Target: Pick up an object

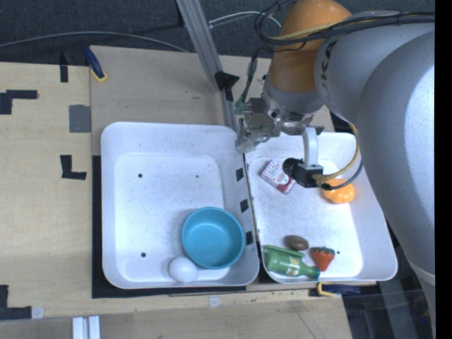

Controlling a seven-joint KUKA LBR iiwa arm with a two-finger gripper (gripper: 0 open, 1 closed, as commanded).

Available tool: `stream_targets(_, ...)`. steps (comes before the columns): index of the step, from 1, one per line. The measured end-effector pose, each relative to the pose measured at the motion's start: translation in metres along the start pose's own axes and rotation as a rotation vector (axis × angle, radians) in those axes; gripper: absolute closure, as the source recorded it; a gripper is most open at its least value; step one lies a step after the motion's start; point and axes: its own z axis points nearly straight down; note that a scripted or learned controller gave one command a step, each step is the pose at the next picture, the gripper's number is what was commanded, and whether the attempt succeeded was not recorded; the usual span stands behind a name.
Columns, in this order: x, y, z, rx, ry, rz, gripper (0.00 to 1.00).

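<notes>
My gripper (245,140) hangs over the far end of the wall between the two bins, at the right bin's back left corner. Nothing shows between its tips. Just to its right and nearer, a small red and white packet (277,176) lies flat on the floor of the right bin (367,260). An orange lump (339,193) rests further right. Along that bin's front edge lie a green bottle (288,263), a brown oval piece (296,243) and a red strawberry-like toy (323,257).
The left bin (120,189) holds a blue bowl (212,236) near its front right corner, with a white ball (183,268) touching it. A grey metal post (201,41) slants up behind the bins. The big grey arm overhangs the right bin's right side.
</notes>
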Motion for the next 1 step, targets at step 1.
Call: stream_targets(1, 0.0472, 0.0279, 0.0111, 0.001, 0.000, 0.001, 1.00)
